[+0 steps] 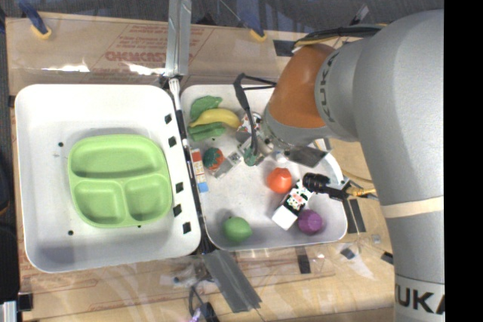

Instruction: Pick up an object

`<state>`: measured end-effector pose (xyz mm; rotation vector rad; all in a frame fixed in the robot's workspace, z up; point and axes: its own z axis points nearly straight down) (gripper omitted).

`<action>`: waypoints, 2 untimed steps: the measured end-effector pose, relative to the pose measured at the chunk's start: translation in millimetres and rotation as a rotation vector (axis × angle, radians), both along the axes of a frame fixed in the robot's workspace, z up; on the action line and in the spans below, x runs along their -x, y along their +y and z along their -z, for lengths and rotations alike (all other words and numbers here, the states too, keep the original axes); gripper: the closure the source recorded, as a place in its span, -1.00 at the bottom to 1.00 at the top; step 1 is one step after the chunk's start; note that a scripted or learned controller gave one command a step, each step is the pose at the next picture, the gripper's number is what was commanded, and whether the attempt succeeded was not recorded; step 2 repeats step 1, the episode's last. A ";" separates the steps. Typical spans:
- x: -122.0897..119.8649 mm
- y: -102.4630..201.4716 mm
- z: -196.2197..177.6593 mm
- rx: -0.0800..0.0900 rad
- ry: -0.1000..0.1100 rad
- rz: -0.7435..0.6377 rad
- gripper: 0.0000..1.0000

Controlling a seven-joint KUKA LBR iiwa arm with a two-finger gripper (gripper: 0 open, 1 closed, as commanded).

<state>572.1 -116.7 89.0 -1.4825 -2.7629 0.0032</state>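
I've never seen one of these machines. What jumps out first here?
The huge grey arm with its orange band looms over the right bin, its claw down among toy food: a banana, a tomato, a green apple. In the left bin lies a green divided plate.

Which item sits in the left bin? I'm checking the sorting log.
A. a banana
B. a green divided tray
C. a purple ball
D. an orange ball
B: the green divided tray lies in the left bin, while the banana, the orange ball and the purple ball all lie in the right bin.
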 end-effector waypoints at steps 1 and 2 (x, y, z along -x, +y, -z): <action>-9.5 17.7 0.3 0.003 -0.001 0.212 -1.00; -9.5 17.7 0.3 0.003 -0.001 0.212 -1.00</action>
